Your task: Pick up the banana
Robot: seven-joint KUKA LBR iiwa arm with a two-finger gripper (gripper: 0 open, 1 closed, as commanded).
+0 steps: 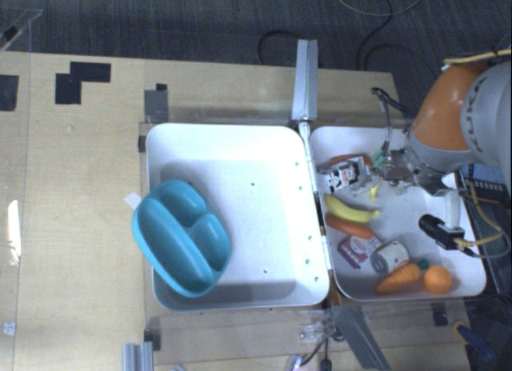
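Two bins on bench, side by side. Left bin (240,153) has a blue divided dish (182,237) tilted against its front-left corner. Right bin (404,216) is the busy one.

Banana (350,209): right bin, close to the wall shared w/ left bin, about mid-depth. Lies flat, long axis roughly left-right across view, slight slant. An orange-red stick-shaped item (360,229) sits tight along its front side and looks to be touching. Printed packet (346,174) just behind it, apart. Farther front: dark pouch (352,251), small can (390,257), carrot (400,278), orange ball-like fruit (438,280).

Gripper (394,171): toward back of right bin, near the banana but off to the arm's side of it and apart, not above it. Arm (448,105) comes in from view's right. Open or closed: can't tell, wrist blocks the angle. Can't tell if it has anything either; banana is lying in the bin, so not that.

Step, my read: approach phase, grasp not yet made.

Next move needs: shift toward shared wall and a bit forward until centred over banana's mid-section. Turn wrist so closing direction crosses the short axis, then go straight down. Tight spot: orange-red neighbour on one side, packet on the other, wall near one end. Off-centre descent prob. snags the neighbour or pushes the banana away.
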